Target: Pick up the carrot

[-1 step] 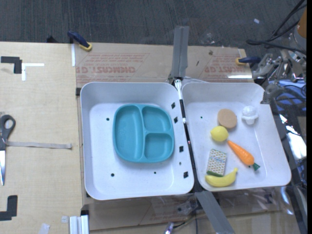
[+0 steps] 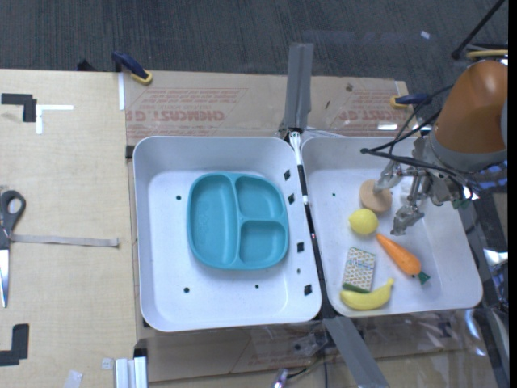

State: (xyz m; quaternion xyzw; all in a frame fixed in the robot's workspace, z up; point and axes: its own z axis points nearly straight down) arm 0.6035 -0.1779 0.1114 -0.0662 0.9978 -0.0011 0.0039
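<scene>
The orange carrot with a green stub end lies slantwise on the floor of the right bin, its tip pointing up-left toward a yellow lemon. My gripper hangs above the right bin, just above and slightly right of the carrot's tip. Its metal fingers point down with a gap between them, and nothing sits in that gap. The orange-banded wrist rises behind it at the upper right.
Also in the right bin are a tan round piece, a small printed packet and a banana. A teal divided plate lies in the left bin. Scissors rest on the bench at far left.
</scene>
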